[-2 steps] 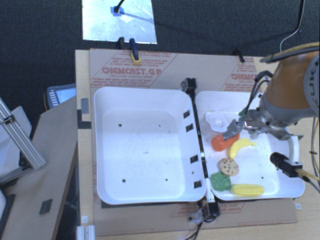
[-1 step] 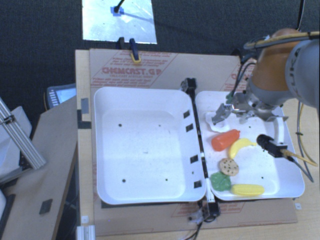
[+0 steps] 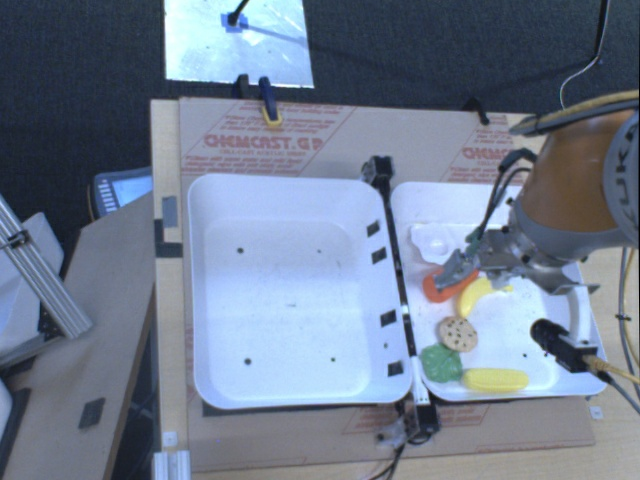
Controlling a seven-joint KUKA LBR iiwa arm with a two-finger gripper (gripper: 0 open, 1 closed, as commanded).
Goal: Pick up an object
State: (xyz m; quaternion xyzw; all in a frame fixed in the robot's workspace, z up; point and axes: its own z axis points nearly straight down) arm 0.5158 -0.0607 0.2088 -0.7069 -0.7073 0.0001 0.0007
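Camera view has my gripper (image 3: 458, 268) low inside the right bin (image 3: 570, 386), its tips down among the toys there; how far it is open I cannot tell. An orange piece (image 3: 436, 290) lies right under it, a yellow banana (image 3: 474, 296) just at its 4 o'clock. Toward 6 o'clock lie a cookie (image 3: 458, 335), a green lump (image 3: 441, 363) and a yellow piece (image 3: 494, 379).

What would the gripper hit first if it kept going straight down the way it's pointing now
Most likely the orange object, which lies right at the gripper tips, beside the small yellow piece. Depth is hard to judge from this slanted view.
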